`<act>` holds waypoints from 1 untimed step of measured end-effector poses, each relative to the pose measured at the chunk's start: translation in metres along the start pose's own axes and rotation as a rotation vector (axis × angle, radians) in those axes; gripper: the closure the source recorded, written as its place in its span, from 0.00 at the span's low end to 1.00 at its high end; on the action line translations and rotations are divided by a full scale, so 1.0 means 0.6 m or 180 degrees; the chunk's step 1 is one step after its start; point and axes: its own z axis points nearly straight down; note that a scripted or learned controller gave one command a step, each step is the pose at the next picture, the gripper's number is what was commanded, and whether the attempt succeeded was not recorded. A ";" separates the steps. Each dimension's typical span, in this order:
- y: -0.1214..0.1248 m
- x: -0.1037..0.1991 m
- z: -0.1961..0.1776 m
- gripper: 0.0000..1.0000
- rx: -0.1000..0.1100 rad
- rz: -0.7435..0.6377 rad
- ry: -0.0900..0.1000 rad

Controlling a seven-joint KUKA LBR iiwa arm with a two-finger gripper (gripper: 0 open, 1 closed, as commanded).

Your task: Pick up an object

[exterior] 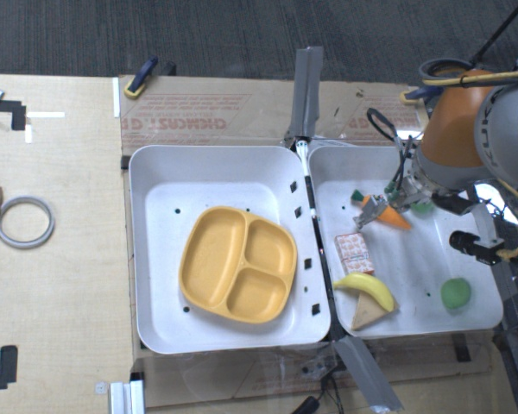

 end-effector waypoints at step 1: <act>0.000 -0.001 -0.016 1.00 -0.0005 0.0004 -0.0004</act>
